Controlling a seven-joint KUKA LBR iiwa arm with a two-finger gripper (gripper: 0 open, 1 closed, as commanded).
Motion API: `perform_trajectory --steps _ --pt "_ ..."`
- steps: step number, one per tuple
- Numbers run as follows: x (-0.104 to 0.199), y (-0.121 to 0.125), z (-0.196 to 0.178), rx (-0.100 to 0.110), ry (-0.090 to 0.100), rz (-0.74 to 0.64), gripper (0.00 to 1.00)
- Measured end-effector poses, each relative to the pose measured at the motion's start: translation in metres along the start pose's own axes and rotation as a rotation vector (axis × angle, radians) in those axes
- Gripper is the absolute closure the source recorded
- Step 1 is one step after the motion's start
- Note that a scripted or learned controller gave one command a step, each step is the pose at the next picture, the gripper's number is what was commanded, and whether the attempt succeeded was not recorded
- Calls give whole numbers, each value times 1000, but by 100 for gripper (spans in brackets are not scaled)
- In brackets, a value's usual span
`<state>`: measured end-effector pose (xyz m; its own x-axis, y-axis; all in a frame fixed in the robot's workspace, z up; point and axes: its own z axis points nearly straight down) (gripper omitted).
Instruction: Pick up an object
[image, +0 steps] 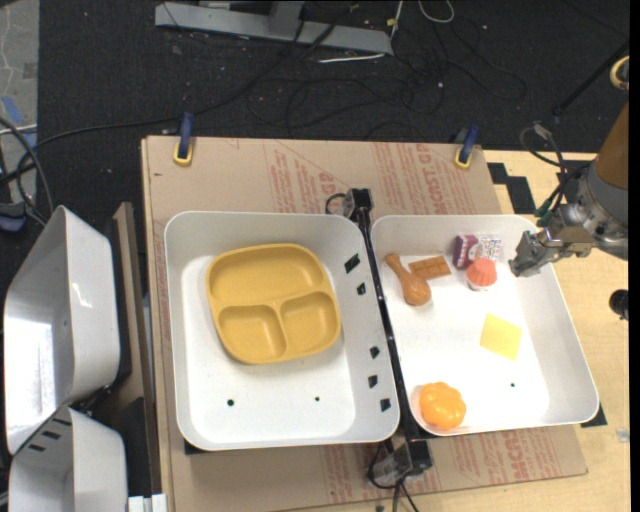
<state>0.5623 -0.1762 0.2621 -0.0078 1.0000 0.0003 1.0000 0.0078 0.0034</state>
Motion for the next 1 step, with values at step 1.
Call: perform_trajectory --steps 1 --pt "53 18 15 4 1 -1 100"
